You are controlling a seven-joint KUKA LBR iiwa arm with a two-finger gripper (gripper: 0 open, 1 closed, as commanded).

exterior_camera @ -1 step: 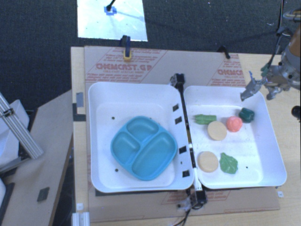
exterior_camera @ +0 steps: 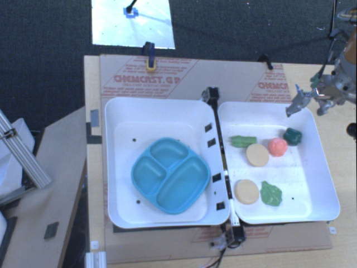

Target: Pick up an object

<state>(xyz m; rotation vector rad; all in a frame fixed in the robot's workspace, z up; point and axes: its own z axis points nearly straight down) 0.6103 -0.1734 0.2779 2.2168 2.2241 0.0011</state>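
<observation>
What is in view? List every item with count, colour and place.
bins: 2, white, side by side on the bench
plate: 1, blue, three sections, in the left bin
round discs: 2, tan, right bin, one central, one nearer the front
leafy pieces: 2, green, right bin, one front, one left of centre
ball: 1, pink-red, right bin
block: 1, dark green, right bin, back right
gripper: 1, grey, above the right bin's back right corner, jaws open
</observation>
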